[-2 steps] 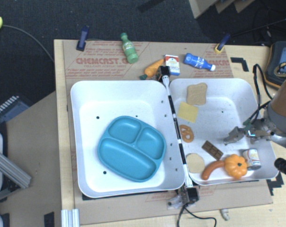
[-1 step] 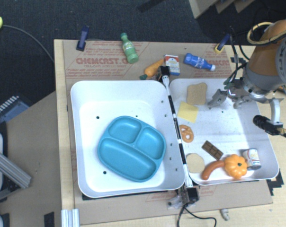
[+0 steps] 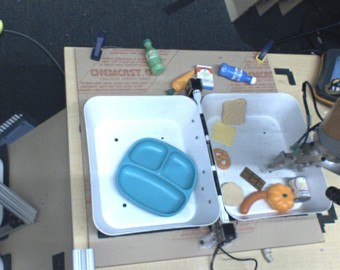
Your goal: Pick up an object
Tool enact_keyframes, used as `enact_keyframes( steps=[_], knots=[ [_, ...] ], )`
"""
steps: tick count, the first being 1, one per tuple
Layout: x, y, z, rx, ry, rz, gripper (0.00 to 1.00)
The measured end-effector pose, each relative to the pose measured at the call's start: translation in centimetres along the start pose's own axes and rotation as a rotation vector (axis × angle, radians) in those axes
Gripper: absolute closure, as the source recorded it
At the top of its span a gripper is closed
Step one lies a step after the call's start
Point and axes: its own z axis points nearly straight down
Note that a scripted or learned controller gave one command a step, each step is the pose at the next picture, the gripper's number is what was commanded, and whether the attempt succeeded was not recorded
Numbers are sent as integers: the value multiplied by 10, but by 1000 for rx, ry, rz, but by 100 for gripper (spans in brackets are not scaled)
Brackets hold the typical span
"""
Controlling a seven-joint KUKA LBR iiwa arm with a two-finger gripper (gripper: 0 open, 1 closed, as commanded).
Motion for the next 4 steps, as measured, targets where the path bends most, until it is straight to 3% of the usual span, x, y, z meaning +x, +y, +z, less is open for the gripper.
enact_keyframes(
  steps=[1, 2, 3, 4],
  knots=[
    [5, 140, 11, -7, 4, -5, 0],
    [2, 49, 12, 0, 5, -2, 0],
    [35, 159, 11, -7, -5, -2, 0],
    [4, 51, 12, 0, 3, -1, 0]
  ],
)
